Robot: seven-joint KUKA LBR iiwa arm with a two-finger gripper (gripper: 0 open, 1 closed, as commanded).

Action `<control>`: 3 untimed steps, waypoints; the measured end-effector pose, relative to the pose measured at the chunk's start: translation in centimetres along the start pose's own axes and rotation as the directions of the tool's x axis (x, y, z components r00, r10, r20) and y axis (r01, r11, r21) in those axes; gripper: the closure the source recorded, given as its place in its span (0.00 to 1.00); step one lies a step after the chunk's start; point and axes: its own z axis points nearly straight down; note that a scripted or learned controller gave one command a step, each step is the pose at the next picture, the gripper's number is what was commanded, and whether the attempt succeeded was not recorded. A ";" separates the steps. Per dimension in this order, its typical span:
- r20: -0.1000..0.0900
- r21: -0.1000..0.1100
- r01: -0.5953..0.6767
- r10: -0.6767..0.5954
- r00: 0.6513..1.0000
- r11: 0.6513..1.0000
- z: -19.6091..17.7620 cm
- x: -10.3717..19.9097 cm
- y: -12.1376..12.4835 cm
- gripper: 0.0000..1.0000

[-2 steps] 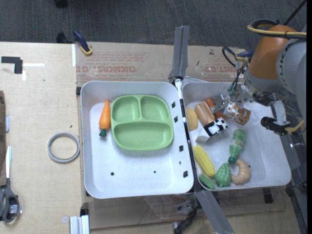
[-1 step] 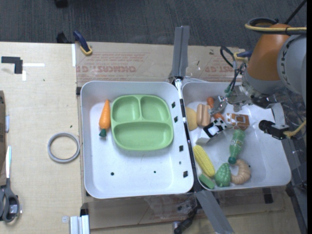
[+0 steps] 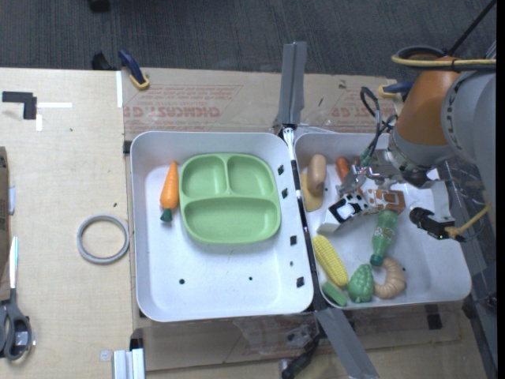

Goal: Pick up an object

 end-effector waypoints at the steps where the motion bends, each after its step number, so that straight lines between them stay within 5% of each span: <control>1: 0.001 -0.001 0.005 -0.005 1.000 1.000 -0.1 -1.6 2.1 0.00; 2: -0.001 0.002 -0.162 0.162 0.987 0.987 0.1 0.6 0.5 0.00; 3: 0.001 0.000 -0.189 0.189 0.982 0.982 0.0 2.8 4.3 0.00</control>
